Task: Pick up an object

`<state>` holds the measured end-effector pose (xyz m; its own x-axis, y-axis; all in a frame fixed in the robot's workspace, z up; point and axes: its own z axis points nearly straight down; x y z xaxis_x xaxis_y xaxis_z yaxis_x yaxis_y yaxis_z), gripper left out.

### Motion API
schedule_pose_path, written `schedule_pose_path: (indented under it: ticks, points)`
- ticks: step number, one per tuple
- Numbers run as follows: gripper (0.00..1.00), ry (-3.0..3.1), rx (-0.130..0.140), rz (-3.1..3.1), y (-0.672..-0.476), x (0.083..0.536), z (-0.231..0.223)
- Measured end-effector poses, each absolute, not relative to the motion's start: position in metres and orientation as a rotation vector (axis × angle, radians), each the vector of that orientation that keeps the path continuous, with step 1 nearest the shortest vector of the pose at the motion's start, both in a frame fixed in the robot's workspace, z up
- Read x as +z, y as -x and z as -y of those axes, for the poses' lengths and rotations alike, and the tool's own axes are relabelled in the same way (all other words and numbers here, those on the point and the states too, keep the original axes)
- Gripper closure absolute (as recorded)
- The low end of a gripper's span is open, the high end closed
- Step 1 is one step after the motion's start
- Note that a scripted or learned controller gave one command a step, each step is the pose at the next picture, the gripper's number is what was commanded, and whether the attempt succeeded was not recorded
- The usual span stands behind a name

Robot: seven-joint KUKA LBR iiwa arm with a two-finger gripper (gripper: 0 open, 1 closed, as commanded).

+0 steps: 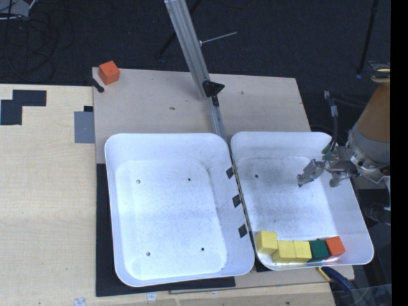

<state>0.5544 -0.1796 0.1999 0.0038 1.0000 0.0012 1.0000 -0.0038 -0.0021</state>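
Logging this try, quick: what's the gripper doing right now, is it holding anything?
Gripper: over the right bin, above bare floor, nothing between its jaws; open or shut cannot be told. The blocks lie at the bin's near edge.

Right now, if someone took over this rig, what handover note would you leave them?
End effector: over the right bin, near its right side, nothing visible between its fingers; whether they are open or shut is unclear.
Objects: a row of blocks along the right bin's near edge: yellow blocks, a green block, an orange block. Another orange block sits on the bench beyond the left bin.
Done: nothing picked up.
Left: move to a block, grasp it and lift it.
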Motion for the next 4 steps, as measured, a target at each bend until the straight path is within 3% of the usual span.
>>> schedule_pose_path:
  ticks: [1, 2, 3, 4]
  points:
    - [0.00, 2.225, -0.004, 2.227, -0.536, 0.344, 0.188]
    - [0.00, 2.213, 0.008, 2.216, -0.570, 0.149, 0.146]
    - [0.00, 2.228, -0.002, 2.219, -0.553, 0.214, 0.156]
    - [0.00, 2.221, -0.005, 2.228, -0.580, 0.273, 0.132]
